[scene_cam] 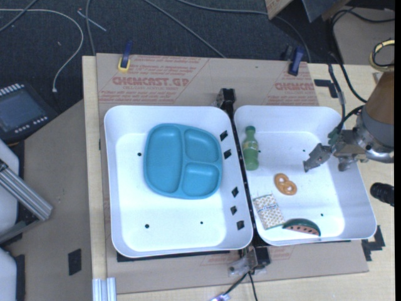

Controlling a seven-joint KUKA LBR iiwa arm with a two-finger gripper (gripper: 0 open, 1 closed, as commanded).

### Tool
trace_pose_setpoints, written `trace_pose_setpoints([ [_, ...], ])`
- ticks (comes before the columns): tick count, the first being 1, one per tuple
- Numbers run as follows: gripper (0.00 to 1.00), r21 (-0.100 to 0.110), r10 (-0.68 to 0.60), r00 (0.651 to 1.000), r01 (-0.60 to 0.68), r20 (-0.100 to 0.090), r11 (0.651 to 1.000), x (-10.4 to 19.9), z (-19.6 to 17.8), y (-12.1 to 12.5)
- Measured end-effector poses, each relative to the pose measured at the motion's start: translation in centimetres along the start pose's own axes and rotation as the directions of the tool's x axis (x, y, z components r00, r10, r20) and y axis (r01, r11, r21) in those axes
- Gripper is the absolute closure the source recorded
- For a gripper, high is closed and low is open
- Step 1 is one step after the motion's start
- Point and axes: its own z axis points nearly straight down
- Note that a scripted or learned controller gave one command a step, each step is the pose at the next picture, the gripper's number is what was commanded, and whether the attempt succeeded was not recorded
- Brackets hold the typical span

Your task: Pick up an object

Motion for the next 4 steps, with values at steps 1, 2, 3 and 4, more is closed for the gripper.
trace_pose_setpoints([
  [1,0.0,-0.014,-0.004,1.0,0.004,0.003,1.0,0.0,-0.7,0.3],
  [2,0.0,-0.009,-0.004,1.0,0.004,0.001,1.0,1.0,4.4,0.8],
  [3,0.0,-0.009,-0.003,1.0,0.003,0.001,1.0,1.2,8.6,0.9],
  [4,0.0,-0.016,-0.003,1.0,0.003,0.001,1.0,1.2,11.4,1.1],
])
